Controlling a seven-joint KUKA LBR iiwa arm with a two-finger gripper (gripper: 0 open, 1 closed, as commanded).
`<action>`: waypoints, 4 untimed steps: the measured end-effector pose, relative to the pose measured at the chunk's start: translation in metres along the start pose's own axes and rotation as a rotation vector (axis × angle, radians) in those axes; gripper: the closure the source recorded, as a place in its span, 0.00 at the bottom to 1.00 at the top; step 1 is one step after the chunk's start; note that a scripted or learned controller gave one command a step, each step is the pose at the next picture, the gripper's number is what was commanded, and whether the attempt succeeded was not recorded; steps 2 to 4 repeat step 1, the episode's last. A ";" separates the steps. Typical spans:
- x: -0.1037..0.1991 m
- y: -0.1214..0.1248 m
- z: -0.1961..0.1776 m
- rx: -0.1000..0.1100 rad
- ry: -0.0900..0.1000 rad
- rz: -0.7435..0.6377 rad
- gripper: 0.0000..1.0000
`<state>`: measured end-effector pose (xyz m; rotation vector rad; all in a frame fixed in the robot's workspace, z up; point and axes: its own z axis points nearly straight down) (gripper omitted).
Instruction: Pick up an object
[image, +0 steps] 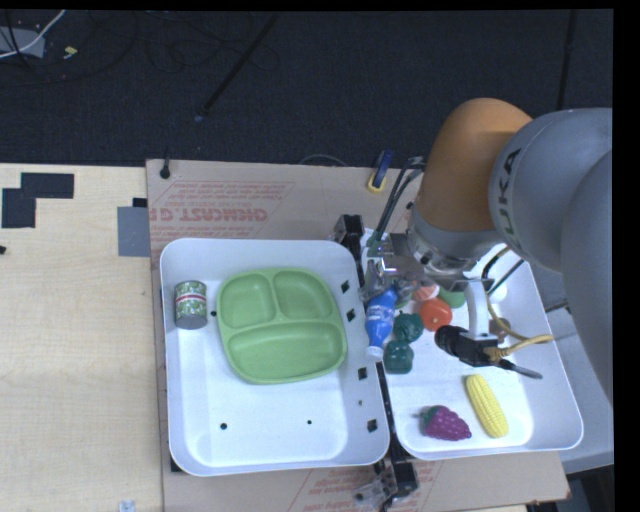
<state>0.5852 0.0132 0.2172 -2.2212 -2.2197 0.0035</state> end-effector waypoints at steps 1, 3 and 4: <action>0.000 0.008 -0.011 -0.001 0.001 -0.004 1.00; 0.000 0.008 -0.011 -0.001 0.001 -0.004 1.00; 0.000 0.008 -0.011 -0.001 0.001 -0.004 1.00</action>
